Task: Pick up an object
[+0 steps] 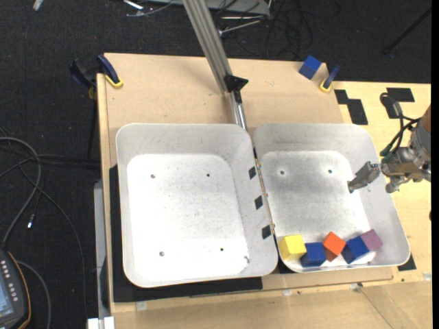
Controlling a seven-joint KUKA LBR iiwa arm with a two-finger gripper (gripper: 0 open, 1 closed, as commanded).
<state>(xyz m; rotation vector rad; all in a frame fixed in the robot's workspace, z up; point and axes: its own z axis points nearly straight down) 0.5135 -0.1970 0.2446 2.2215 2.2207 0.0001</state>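
Note:
Several small cubes line the near wall of the right bin: a yellow cube, a blue cube, an orange cube, a second blue cube and a purple cube. My gripper hangs over the bin's right edge, farther back than the cubes and apart from them. It stands open, and nothing lies between its fingers.
The left bin sits beside the right one. A blue block rests on the bench at the back right, next to a yellow-tipped clamp. A slanted metal pole rises behind the bins.

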